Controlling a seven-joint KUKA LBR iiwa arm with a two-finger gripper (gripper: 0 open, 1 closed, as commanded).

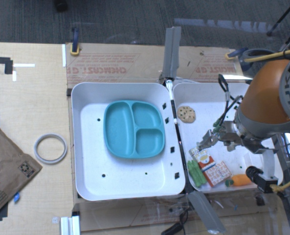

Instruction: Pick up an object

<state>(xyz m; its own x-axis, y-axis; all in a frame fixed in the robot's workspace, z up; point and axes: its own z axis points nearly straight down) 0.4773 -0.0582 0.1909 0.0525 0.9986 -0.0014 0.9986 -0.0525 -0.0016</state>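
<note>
Bench (27, 92): two bins, tape ring (50, 148), cardboard; grey carpet beyond. Gripper (207, 142) over right bin (208, 94), grip state unclear.

In the right bin lie a round cookie (186, 113) near the top left, and at the bottom a green packet (195, 174), a red-and-white box (214, 172) and an orange carrot (240, 180).

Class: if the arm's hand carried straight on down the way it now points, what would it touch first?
Most likely the small carton just under the hand. Height is hard to judge from above.
</note>
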